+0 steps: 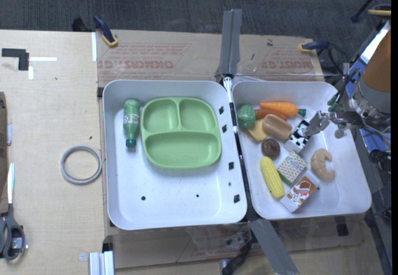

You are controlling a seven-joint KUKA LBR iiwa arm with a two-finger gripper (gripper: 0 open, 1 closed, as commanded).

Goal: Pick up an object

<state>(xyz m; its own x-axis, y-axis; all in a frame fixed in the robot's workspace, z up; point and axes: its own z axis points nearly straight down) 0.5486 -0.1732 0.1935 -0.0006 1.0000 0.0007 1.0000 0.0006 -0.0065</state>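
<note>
Camera view: my claw [315,125] hangs over the right bin [354,196] near the croissant [323,163]; grip state unclear

On the surface [50,112], the left bin [124,205] lies at nine o'clock of the right bin [354,199], their walls touching. In the left bin, the divided plate [181,132] lies toward twelve o'clock, with the bottle [131,121] just beside it at nine o'clock. In the right bin, the carrot [278,107] lies at twelve o'clock, the corn cob [271,177] and small carton [298,193] toward six o'clock, and the croissant [323,163] at three o'clock; a tape ring [81,163] lies on the surface at nine o'clock of the left bin.
</note>
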